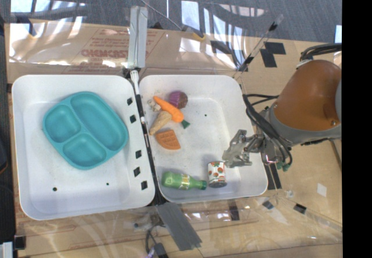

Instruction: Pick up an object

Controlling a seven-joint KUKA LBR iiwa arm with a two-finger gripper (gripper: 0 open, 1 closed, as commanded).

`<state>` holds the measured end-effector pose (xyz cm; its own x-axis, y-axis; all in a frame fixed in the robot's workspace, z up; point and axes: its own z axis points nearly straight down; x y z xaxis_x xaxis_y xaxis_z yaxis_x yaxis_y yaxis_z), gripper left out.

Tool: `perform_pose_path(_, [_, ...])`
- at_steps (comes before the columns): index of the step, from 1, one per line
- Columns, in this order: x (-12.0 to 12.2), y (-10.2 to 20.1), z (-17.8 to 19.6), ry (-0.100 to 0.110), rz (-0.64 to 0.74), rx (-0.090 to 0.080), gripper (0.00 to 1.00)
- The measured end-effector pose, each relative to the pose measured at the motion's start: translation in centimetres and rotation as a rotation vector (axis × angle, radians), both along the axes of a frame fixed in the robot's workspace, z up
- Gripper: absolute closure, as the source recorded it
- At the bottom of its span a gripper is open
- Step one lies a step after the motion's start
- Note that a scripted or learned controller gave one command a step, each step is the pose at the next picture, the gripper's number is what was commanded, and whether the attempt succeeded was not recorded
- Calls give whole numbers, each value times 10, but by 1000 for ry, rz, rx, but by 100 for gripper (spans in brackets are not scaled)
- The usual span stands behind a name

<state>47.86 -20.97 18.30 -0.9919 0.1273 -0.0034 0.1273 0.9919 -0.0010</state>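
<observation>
The right shallow white bin holds a small strawberry-printed can, its label unreadable, beside a green plastic bottle. Just above the can hovers the metal two-finger gripper, open or shut I cannot tell

Left white bin bears a teal three-compartment plate lying tilted toward its 10 o'clock part, divider strip with black clips at its 3 o'clock edge, brown cardboard sheet beyond at 12 o'clock.

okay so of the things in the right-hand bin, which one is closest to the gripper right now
The small can with the red-patterned label, just below and left of the gripper. The green bottle lies farther left, and the carrot and other food pieces sit up near the divider.
</observation>
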Motion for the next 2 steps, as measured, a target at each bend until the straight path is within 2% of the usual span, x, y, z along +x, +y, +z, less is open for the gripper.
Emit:
perform_pose_path(1, [0,0,37,-1,233,-1,100])
perform_pose_path(2, [22,1,10,1,519,0,100])
